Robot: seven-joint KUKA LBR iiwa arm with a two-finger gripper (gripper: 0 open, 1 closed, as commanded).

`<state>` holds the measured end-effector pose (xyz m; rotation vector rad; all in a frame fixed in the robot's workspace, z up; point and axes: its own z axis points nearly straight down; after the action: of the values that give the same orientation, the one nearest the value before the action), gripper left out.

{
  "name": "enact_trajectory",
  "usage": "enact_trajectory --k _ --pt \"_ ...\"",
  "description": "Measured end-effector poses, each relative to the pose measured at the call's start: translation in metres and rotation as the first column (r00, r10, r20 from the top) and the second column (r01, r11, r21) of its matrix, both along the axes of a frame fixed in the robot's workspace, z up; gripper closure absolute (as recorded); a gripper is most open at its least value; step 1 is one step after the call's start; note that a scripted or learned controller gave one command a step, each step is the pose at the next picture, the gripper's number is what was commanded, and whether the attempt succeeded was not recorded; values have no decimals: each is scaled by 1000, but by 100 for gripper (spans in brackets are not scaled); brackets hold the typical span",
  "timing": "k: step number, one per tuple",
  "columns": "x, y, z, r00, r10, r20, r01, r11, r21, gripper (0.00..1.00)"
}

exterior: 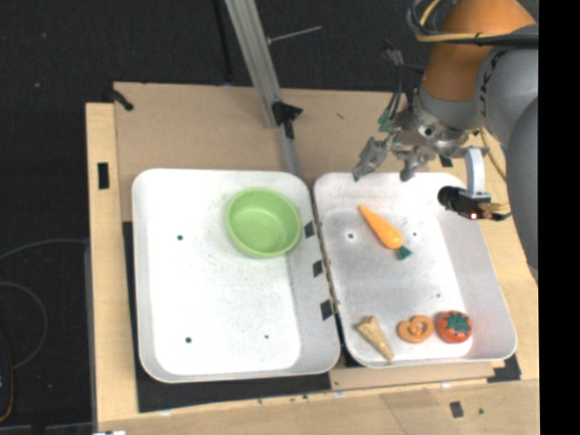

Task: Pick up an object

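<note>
My gripper [386, 166] hangs over the far edge of the right bin [471, 270], its two fingers spread open with nothing between them. An orange toy carrot [382, 227] with a green tip lies in that bin, a short way in front of the gripper. Along the bin's near edge sit a tan cone-shaped piece [374, 336], an orange pretzel-like ring [415, 328] and a red tomato [453, 326]. A green bowl [263, 223] rests in the far right part of the left bin [181, 279].
A grey metal pole [258, 62] slants up from between the bins at the back. The arm's grey body and orange band [471, 43] fill the upper right. A black fitting [458, 199] sits at the right bin's far right edge.
</note>
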<state>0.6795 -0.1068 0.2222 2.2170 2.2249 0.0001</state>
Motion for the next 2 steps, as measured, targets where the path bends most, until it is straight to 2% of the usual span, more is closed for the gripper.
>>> enact_trajectory --k 1,2 --pt "0 0 0 1000 0 0 0 1000 -1 0" --pt "-2 -13 -50 1000 -5 -5 4 1000 -3 0"
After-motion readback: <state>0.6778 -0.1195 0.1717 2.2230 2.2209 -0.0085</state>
